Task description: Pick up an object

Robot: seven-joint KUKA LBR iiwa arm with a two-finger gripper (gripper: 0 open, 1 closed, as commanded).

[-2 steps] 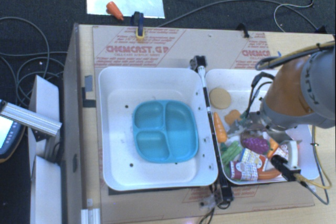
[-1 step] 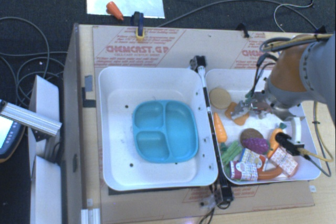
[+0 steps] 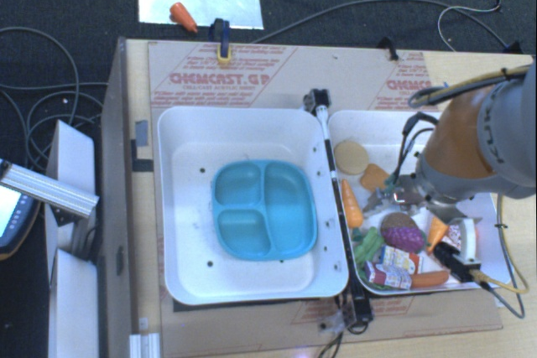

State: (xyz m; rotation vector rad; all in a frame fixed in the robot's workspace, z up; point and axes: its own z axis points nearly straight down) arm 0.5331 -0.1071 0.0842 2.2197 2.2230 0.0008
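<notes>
bench, two white bins, possibly touching

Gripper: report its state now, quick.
Gripper: cannot be told; it sits low in the right bin, over the toy food pile.

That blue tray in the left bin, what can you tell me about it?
The blue tray is a light blue, plastic-looking plate with rounded corners, split by raised ridges into three compartments: two at the far side, one at the near side. It lies flat, slightly turned, on the floor of the left bin, nearer the divider than the left wall. Only the bin floor touches it.
</notes>
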